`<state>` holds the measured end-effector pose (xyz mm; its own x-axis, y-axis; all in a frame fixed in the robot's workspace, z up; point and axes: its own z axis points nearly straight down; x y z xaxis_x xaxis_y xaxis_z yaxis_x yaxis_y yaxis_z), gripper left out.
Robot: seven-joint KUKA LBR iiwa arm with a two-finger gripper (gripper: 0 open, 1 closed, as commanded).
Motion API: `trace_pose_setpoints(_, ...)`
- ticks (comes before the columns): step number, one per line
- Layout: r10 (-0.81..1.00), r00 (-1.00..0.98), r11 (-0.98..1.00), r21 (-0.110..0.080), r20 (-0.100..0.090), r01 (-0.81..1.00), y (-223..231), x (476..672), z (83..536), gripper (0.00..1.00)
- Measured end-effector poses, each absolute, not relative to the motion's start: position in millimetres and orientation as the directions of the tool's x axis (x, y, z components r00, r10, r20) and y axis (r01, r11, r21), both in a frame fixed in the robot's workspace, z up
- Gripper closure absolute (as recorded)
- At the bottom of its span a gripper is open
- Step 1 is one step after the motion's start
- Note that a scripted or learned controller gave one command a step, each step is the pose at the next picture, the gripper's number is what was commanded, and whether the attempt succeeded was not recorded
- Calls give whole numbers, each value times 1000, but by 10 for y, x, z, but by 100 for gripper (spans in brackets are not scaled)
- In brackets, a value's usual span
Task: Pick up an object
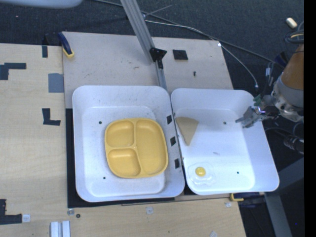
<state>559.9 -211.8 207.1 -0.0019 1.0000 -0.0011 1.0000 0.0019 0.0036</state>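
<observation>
A tan wedge-shaped piece [187,129] lies in the right bin [256,147] near its left wall. A fried-egg toy [200,173], white with a yellow yolk, rests by that bin's front edge. A yellow divided plate [136,147] with three compartments sits in the left bin [84,132]. My gripper [249,118] hangs over the right bin's right rim, far from all the objects. Nothing shows between its fingers, which look small and dark from here.
A slanted metal pole [140,26] rises from behind the bins, ending at a black clamp [157,55]. Cables [237,58] run across the dark floor at the upper right. Wooden bench surface [29,132] lies to the left.
</observation>
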Motion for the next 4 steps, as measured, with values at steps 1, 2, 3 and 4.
trace_pose_setpoints(1, 1000, -2, 2, 5, -2, 1000, -2115, 5612, 2603, 100)
trace_pose_setpoints(2, 1000, -6, 6, -1, 1, 1000, -1590, 5638, 2578, 100)
trace_pose_setpoints(3, 1000, -5, 5, -3, 1, 1000, -1011, 5455, 2524, 100)
trace_pose_setpoints(4, 1000, -5, 5, -3, 1, 1000, -519, 5273, 2452, 100)
